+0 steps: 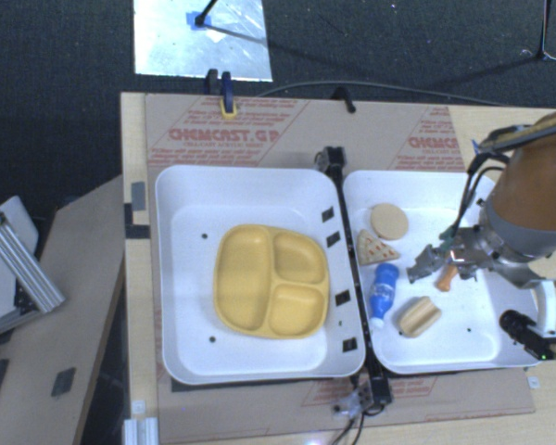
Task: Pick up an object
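In the right-hand bin [417, 355], the grey arm's gripper [442, 265] hangs low over a small orange piece [447, 279]; whether it is open or closed cannot be told. Largest nearby is the yellow divided plate [271, 280] in the left bin [195, 202], well apart. Closer lie a bread roll [418, 316], a blue bottle [384, 289], a round cracker [388, 221] and a pizza-slice toy [376, 247]. The orange piece is small and partly covered, so the gripper could likely close beside it or nudge it away
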### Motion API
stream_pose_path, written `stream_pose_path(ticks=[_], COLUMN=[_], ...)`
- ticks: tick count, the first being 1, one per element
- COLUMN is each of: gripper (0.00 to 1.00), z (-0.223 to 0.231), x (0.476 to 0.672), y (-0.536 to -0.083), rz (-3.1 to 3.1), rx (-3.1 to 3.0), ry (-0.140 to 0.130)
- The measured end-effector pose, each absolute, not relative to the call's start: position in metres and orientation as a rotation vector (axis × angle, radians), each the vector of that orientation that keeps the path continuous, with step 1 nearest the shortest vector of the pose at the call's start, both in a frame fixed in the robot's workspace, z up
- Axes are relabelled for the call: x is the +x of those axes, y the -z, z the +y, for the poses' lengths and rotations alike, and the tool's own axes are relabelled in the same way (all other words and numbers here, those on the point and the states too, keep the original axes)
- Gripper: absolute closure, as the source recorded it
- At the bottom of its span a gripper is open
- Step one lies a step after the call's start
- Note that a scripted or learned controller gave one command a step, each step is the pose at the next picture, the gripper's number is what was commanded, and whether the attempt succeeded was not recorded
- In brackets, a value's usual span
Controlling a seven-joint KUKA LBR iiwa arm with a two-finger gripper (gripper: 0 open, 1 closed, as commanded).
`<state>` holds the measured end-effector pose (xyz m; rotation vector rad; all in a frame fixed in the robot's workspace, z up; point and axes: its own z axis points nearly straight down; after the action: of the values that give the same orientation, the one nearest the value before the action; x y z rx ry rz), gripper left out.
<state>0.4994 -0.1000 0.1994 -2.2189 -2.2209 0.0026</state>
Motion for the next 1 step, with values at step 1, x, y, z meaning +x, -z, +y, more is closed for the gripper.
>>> stream_pose_path(ticks=[1], gripper=[0.0], z=[-0.0893], x=[0.4964], y=[-0.1456], rz=[-2.22], rx=[-2.216], ry=[-0.003])
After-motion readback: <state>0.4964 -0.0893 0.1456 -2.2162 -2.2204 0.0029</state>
